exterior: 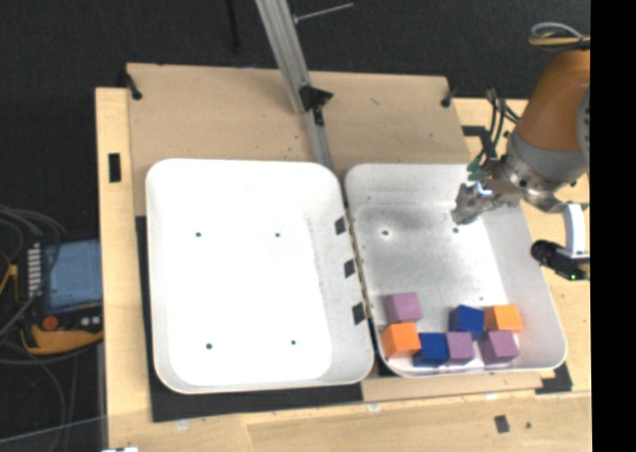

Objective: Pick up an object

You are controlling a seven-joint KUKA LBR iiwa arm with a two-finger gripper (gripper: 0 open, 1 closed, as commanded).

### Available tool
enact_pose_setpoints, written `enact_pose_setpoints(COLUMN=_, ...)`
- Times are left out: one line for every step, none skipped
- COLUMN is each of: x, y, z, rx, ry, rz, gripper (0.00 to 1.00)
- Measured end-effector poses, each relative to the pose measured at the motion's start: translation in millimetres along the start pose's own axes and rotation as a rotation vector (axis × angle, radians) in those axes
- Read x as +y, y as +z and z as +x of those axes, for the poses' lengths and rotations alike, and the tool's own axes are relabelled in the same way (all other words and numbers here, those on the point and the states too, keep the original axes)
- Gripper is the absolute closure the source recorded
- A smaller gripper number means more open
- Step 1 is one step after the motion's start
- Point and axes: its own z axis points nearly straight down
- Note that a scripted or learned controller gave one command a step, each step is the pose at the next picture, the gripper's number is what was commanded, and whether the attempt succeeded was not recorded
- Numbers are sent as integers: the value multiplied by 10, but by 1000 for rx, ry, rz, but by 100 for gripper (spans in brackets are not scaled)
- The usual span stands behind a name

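I am holding my gripper (467, 204) over the right bin's (437, 187) far end; its grasp I cannot tell. Blocks (452, 331) are clustering at that bin's near wall: seemingly light, stiff cubes, best pinched across flat sides.

Two white bins (248, 271) are seen on a tan desk (229, 112); orange (401, 338), blue (433, 348) and what appear to be purple blocks (402, 306) are seen.
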Motion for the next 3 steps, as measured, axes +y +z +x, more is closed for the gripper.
enact_pose_setpoints(x=-7, y=-466, z=-71, rx=0, ry=0, rz=0, gripper=100)
enact_pose_setpoints(x=26, y=-933, z=-145, rx=-1, ry=-4, rz=0, gripper=100)
enact_pose_setpoints(x=103, y=-968, z=368, rx=1, ry=-9, rz=5, gripper=100)
